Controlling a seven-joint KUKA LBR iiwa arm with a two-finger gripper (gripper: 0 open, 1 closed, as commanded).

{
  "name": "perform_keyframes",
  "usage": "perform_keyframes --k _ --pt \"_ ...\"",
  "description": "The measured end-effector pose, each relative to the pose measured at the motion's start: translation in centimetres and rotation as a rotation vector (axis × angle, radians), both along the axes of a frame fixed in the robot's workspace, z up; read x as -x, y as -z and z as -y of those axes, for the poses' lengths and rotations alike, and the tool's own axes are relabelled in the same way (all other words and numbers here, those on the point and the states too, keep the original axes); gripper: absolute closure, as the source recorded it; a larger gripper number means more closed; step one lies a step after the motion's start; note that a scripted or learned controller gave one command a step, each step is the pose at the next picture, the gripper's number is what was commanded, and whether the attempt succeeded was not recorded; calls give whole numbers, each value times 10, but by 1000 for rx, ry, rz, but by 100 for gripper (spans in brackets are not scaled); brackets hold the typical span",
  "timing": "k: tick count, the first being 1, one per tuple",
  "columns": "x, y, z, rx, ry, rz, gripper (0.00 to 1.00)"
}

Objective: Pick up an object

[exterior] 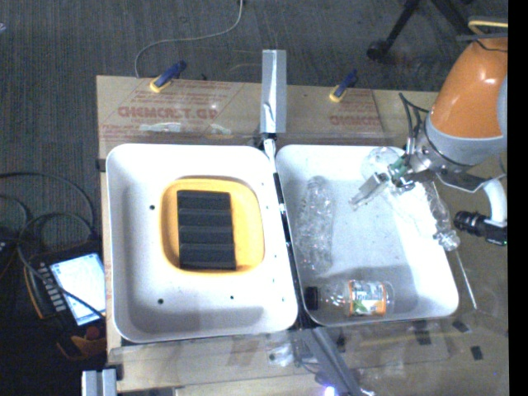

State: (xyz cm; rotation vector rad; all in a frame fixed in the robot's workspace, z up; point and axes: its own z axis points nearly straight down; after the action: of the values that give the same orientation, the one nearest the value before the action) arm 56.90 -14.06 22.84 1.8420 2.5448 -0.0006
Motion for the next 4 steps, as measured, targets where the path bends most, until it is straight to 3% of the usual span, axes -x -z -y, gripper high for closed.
perform_keyframes --k 1,2,3,4 --pt "50 75 28 -2 -60 -1 0" --pt "-70 67 -35 0 123 -2 0" --pt "13 59 -26 1 140 -3 0" --pt "13 59 -26 1 140 -3 0"
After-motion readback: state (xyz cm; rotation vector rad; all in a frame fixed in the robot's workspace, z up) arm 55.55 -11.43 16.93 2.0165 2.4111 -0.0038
